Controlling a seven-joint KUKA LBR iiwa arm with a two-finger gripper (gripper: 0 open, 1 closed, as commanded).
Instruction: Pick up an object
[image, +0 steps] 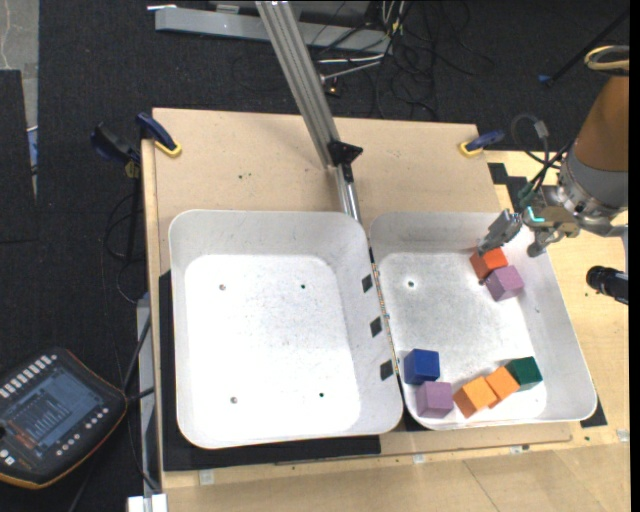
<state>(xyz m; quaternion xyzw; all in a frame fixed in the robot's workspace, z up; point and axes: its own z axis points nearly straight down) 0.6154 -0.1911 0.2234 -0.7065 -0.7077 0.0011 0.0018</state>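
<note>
My gripper (522, 238) hangs over the far right part of the right bin (560, 330), its two fingers spread apart with nothing between them. Just below and left of the fingertips lie an orange block (489, 263) and a purple block (504, 283), touching each other. Near the bin's front edge sit a blue block (421, 364), a purple block (434, 398), two orange blocks (477, 394), and a green block (524, 373) in a loose row.
The left bin (200, 240) lies beside the right one. A slanted metal pole (310, 100) crosses the back of the bench. Blue and yellow clamps (160, 135) hold the board's far corners. A teach pendant (50, 415) lies at the lower left.
</note>
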